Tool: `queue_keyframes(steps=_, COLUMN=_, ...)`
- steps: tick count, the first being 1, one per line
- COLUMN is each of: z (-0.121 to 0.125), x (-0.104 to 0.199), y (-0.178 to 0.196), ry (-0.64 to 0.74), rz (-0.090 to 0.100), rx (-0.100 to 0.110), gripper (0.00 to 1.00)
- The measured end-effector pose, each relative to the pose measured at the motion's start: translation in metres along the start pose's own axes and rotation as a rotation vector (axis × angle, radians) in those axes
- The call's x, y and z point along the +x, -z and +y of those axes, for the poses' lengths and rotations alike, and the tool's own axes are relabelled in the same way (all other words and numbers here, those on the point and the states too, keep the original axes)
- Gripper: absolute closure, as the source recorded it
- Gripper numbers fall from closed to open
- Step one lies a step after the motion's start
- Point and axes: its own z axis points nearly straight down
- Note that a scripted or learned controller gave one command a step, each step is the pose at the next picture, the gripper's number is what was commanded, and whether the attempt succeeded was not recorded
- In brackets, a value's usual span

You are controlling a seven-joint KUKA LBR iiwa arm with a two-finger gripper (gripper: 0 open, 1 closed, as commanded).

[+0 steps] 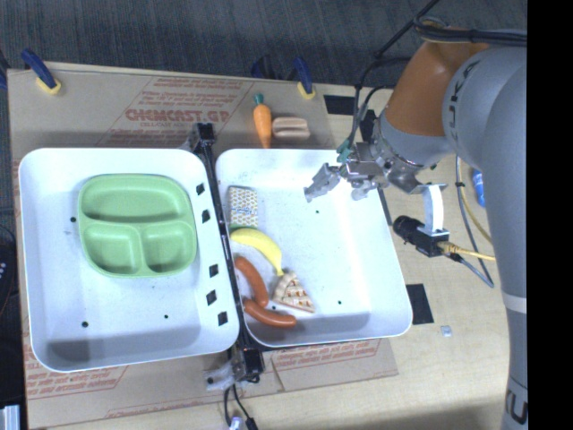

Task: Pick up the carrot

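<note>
The carrot point(261, 124) has not been picked up. It lies on the cardboard outside both bins, just beyond the far rim of the right bin point(358, 267), beside a small tan block point(290, 129) (perhaps a toy sandwich or bun). The gripper point(324, 184) hangs over the far end of the right bin, near the carrot but apart from it, with nothing between its fingers; from this angle I cannot tell whether they are spread or pressed together. By my judgement the whole job is left: reach past the rim, close on the carrot, lift.

The right bin holds a patterned packet point(243, 206), a banana point(260, 244), two sausages point(260, 296) and a wedge of pizza or waffle point(294, 292), all crowded toward its left side. The left bin point(45, 267) holds a green divided tray point(138, 224).
</note>
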Motion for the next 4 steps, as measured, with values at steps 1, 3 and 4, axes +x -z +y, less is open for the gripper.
queue_keyframes(steps=1, z=-0.060, x=0.068, y=-0.063, ry=0.134, rz=0.000, rx=0.001, gripper=0.00)
queue_keyframes(steps=3, z=-0.021, x=0.054, y=-0.126, ry=-0.241, rz=0.000, rx=0.001, gripper=0.00)
queue_keyframes(steps=4, z=-0.022, x=0.054, y=-0.116, ry=-0.238, rz=0.002, rx=0.004, gripper=1.00)
